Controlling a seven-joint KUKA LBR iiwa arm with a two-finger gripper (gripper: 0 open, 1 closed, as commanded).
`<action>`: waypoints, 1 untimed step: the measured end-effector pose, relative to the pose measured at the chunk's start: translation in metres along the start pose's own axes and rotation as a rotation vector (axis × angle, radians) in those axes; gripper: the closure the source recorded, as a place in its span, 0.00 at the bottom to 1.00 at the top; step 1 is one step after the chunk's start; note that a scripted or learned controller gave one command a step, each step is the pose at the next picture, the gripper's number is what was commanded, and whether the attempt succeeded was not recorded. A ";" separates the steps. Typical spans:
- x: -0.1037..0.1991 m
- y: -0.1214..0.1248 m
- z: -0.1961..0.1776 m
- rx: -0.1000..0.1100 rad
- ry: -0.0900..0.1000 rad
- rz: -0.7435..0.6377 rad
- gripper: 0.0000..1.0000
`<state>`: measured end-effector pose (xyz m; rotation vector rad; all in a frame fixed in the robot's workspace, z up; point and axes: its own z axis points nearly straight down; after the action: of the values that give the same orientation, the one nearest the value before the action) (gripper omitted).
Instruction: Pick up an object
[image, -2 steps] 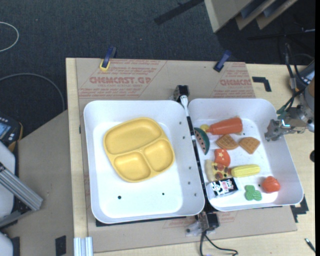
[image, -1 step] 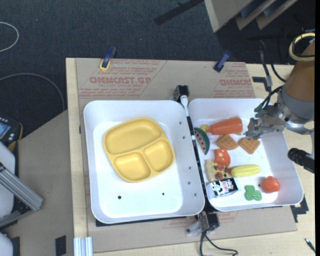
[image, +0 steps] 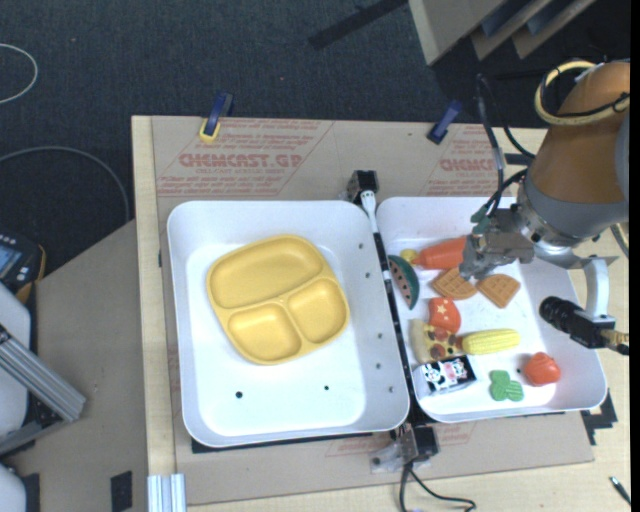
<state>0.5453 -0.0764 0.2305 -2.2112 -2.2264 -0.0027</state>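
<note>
Divided plate (image: 277, 298) in left bin (image: 190, 300); toy foods (image: 480, 342) in right bin (image: 585, 385)

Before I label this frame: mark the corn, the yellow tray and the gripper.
corn (image: 489, 341), camera view, middle of the cob.
yellow tray (image: 277, 297), camera view, central ridge.
gripper (image: 480, 262), camera view, between the fingertips.
</note>
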 end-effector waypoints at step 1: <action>0.057 0.000 0.012 0.002 0.000 0.001 1.00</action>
<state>0.5454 -0.0195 0.2183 -2.2111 -2.2251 0.0000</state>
